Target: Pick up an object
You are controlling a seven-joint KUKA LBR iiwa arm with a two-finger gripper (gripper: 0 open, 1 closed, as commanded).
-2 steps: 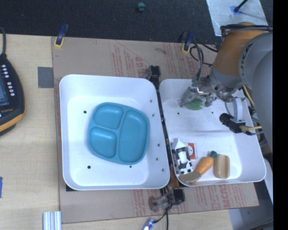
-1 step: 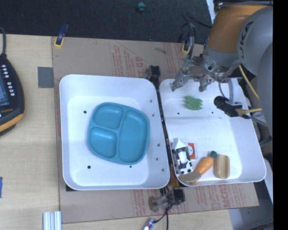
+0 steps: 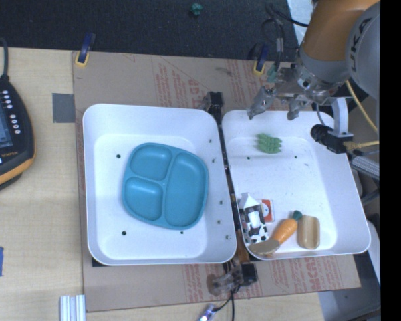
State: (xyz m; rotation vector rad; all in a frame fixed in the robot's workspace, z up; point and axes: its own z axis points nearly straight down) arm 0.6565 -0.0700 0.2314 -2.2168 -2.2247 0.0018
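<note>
While two-finger gripper [image 3: 275, 111] hangs released, fingers spread, over right white bin [image 3: 334, 172] far rim, small green leafy toy [image 3: 269, 143] lies just below, toward camera, long axis crosswise

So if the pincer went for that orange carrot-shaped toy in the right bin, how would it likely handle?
The carrot toy looks rounded and tapered, so it may roll or squirt sideways when squeezed. It seems small and probably light. It lies close against the tan block and the printed card pieces in the bin's near corner, so a push would likely shift those too.
</note>
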